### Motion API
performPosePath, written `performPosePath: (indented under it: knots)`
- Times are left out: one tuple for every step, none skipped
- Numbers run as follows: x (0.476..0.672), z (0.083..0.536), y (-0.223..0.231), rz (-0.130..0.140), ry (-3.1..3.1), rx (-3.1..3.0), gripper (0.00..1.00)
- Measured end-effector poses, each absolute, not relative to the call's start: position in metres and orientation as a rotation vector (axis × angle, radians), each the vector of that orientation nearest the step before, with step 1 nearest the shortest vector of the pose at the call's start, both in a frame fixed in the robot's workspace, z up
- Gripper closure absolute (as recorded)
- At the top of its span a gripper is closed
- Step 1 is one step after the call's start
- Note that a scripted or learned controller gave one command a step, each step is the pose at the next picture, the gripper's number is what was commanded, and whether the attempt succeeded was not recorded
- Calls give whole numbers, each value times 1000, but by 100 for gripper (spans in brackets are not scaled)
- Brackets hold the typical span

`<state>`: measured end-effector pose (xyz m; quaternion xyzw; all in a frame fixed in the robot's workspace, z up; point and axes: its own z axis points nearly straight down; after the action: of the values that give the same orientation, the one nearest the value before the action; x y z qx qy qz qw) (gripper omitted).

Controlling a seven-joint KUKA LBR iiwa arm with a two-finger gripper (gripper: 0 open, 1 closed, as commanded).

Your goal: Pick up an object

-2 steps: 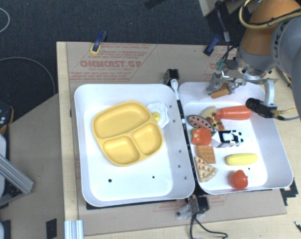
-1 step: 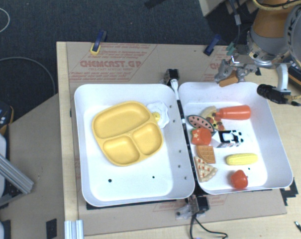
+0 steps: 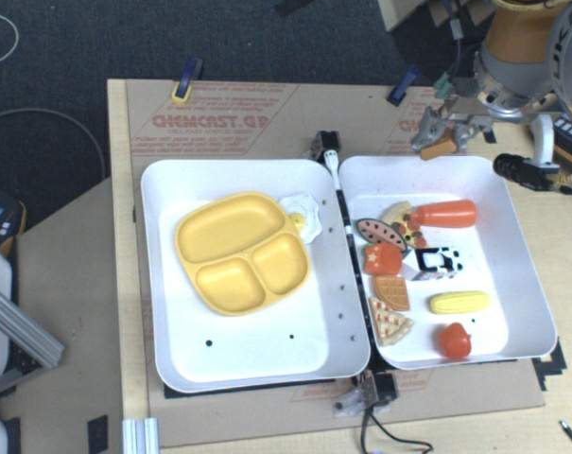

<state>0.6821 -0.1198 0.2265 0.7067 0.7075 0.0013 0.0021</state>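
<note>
The things to pick from lie in the right bin [image 3: 522, 253]. Along its far side a red-orange carrot-like piece [image 3: 443, 214] lies flat, with a dark leaf-shaped piece [image 3: 372, 229] to its left and a small pale piece between them. Below these sit a red tomato-like piece [image 3: 381, 259] and a black and white toy [image 3: 440, 262], side by side. Nearer the front come a waffle square [image 3: 391, 292], a pizza slice [image 3: 390, 326] just under it, a yellow corn cob [image 3: 459, 302] to the right, and a red round fruit [image 3: 455, 340] near the front wall.

The left bin [image 3: 163, 253] holds a yellow divided plate [image 3: 240, 252] with three compartments, and a fried egg toy [image 3: 301, 217] touches the plate's far right corner.

The pincer [image 3: 443, 138] hangs past the far rim of the right bin, over the brown table [image 3: 219, 121], apart from every toy. A small orange bit shows at its tip; whether it is open or closed I cannot tell. Above it rises the grey arm [image 3: 527, 55] with its orange band.
</note>
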Motion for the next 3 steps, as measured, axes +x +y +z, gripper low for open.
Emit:
performPosePath:
  knots:
    - [657,223,-84,-2,2228,2220,100]
    - [634,215,-33,-1,2230,2219,100]
    - [634,232,-25,4,2222,2217,100]
